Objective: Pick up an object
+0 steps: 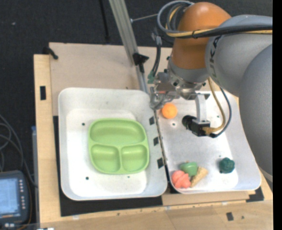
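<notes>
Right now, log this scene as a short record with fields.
left bin: holds a green divided plate
right bin: orange ball near the top left; pink item, green item and tan cone-like item clustered at the front; dark green item to their right
arm: reaches over the right bin
gripper: just above the orange ball, grip state unclear

Both white bins [74, 128] look like smooth matt plastic (faintly speckled). The green divided plate [118, 145] has a soft plastic sheen. The tabletop [90, 63] reads as pale, matt wood board. The arm's orange band [198, 32] is glossy, and the slanted rail [124, 28] looks like brushed metal.
</notes>
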`<state>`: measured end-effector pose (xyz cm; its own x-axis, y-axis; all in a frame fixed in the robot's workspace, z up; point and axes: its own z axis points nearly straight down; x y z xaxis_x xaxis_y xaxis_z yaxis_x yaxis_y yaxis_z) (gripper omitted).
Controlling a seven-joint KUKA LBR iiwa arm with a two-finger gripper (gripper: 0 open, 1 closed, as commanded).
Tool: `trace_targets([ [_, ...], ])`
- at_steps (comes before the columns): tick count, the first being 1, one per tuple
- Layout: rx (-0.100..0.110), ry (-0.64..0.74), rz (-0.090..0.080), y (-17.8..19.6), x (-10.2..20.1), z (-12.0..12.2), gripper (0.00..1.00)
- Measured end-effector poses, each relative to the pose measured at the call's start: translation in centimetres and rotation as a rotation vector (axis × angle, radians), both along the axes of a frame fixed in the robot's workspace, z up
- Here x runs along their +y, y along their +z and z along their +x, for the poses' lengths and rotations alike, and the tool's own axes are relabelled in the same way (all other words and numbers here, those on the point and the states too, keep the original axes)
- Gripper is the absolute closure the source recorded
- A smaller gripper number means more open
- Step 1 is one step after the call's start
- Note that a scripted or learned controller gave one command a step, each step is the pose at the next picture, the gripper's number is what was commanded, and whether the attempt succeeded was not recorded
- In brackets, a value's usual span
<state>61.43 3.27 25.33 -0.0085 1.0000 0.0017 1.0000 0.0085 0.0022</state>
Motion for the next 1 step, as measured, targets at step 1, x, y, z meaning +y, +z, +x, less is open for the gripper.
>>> trace_targets([
  [1, 0.001, 0.0, 0.0, 0.65, 5.67, -0.08, 1.0],
])
